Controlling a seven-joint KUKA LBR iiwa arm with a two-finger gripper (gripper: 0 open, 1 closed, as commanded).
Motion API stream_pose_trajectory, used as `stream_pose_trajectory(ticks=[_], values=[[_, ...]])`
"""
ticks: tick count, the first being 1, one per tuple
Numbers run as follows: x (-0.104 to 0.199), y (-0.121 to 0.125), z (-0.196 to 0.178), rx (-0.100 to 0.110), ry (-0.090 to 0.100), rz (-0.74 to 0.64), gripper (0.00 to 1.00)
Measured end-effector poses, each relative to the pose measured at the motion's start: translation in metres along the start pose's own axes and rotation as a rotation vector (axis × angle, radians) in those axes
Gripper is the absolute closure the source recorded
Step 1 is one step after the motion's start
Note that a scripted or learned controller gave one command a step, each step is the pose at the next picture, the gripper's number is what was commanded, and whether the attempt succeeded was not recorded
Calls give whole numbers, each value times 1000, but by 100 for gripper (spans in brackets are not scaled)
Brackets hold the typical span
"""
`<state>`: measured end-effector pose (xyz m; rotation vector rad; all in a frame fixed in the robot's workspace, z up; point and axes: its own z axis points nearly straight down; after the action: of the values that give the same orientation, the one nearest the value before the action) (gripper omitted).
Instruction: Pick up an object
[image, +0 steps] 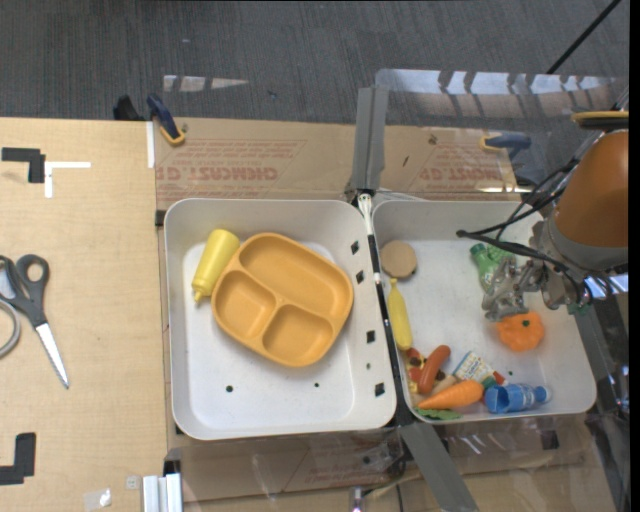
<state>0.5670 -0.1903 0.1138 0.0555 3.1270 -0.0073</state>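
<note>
The gripper (507, 296), its open-or-closed state untellable, hangs just above the orange toy (520, 331): best to descend centred over it.

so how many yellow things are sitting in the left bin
2: a yellow squeeze bottle near the bin's upper-left corner, leaning against a yellow divided plate that sits mid-bin. Anything under the plate would be hidden.

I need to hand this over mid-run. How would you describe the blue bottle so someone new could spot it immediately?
Look at the right-hand bin, the one the arm reaches into. Go to its front right corner, past the toy carrot. The blue bottle lies there on its side, the lone blue item among orange, yellow and green toys.
</note>
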Motion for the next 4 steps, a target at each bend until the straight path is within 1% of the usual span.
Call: stream_pose_trajectory(ticks=[1,2,3,4], values=[[0,0,0,0,0,0,0],[24,-6,21,-4,11,143,0],[-47,-16,22,-3,13,304,0],[8,-13,21,-1,12,345,0]])
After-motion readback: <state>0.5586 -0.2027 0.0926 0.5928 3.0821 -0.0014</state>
